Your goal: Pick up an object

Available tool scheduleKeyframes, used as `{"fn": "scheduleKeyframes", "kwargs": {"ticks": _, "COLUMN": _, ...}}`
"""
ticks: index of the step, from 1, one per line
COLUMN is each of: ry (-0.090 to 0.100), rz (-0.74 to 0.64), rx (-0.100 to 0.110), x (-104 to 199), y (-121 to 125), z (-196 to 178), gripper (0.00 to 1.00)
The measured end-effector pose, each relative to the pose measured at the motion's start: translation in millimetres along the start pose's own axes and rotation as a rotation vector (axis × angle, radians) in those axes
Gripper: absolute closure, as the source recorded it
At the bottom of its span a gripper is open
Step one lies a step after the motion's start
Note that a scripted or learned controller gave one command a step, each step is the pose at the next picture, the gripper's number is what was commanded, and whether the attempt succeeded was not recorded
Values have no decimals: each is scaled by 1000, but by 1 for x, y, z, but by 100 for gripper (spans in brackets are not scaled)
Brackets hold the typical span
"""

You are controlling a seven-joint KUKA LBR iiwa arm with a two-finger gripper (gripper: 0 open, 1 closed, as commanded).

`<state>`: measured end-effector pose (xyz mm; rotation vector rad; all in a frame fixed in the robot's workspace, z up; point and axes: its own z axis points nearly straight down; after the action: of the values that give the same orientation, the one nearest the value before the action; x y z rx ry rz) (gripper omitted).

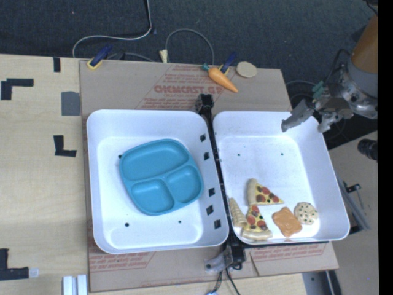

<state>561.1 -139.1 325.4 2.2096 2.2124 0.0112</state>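
**Around the Bins**

A brown cardboard sheet (184,88) with red print lies under both bins. At its far edge rest an orange toy carrot (221,79) and, just right, a round beige disc (246,70). Thin white cables (147,23) loop beyond, over dark carpet (258,17).

arm (368,54) cut off at the right edge, pincer (310,120) blurred — finger spacing perhaps unreadable

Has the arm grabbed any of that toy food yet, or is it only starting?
Only starting, it seems. Nothing looks picked: the pizza slices, cookie and orange piece all lie in the right bin. The gripper hangs over that bin's far right edge with nothing between its open fingers. Left: reaching down, closing on an item, lifting it.
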Motion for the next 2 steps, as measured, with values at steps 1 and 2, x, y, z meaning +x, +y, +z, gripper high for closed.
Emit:
{"fn": "scheduleKeyframes", "kwargs": {"ticks": 1, "ry": 10, "rz": 2, "rx": 31, "x": 23, "y": -80, "z": 142, "gripper": 0}}
{"fn": "scheduleKeyframes", "kwargs": {"ticks": 2, "ry": -3, "rz": 2, "rx": 6, "x": 41, "y": -44, "z": 242, "gripper": 0}}
